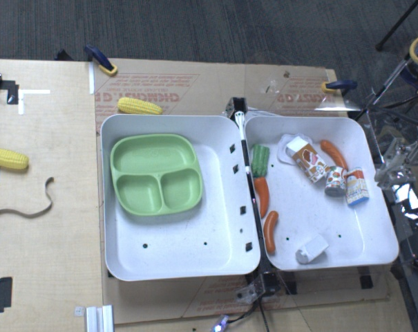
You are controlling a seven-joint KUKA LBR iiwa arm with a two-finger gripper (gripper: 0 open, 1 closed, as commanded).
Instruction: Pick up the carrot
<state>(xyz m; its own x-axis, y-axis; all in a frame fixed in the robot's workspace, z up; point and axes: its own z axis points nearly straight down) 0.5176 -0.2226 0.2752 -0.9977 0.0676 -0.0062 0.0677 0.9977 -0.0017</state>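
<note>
Orange carrot (262,194) with green top, lying in right bin (357,237) against its left wall. Red-labelled cans (335,180) nearby, label text too small to read; red print on cardboard (215,88) illegible. Gripper state: cannot tell.

1. Green tray (153,173) in left bin (215,254);
2. Right bin (364,237): carton (307,159), two cans (335,180) (357,187) side by side, two sausages (333,154) (269,230), white lump (312,249);
3. Corn (139,106) behind left bin; another cob (7,158) far left;
4. Blue clamps (101,59) (340,86) at back.
</note>
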